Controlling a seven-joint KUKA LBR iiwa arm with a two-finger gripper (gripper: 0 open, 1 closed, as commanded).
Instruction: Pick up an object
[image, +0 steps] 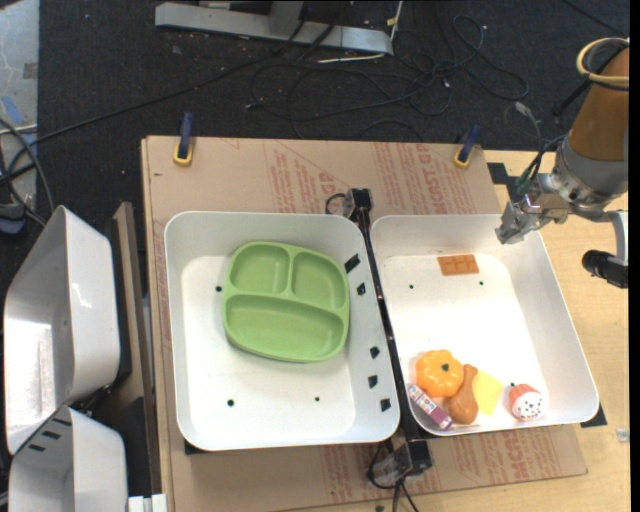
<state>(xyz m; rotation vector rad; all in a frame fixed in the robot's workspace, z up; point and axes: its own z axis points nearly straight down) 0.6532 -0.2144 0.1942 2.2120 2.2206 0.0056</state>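
Observation:
The right bin (530, 300) holds an orange waffle-like piece (458, 265) near its back wall. At its front edge lie an orange pumpkin-shaped toy (440, 372), a brown drumstick-shaped piece (466, 398), a yellow piece (488, 391), a small purple tube (428, 404) and a pink-and-white spotted toy (526, 402). My gripper (511, 230) hangs over the back right corner of that bin, to the right of the waffle piece and apart from it. Nothing shows between its fingers.
The left bin (200, 400) carries a green divided plate (287, 302). A black clip strip (372, 300) runs between the two bins. Two yellow-and-blue clamps (183, 140) (466, 148) hold the cardboard sheet at the back. White tubs (55, 320) stand off the bench at left.

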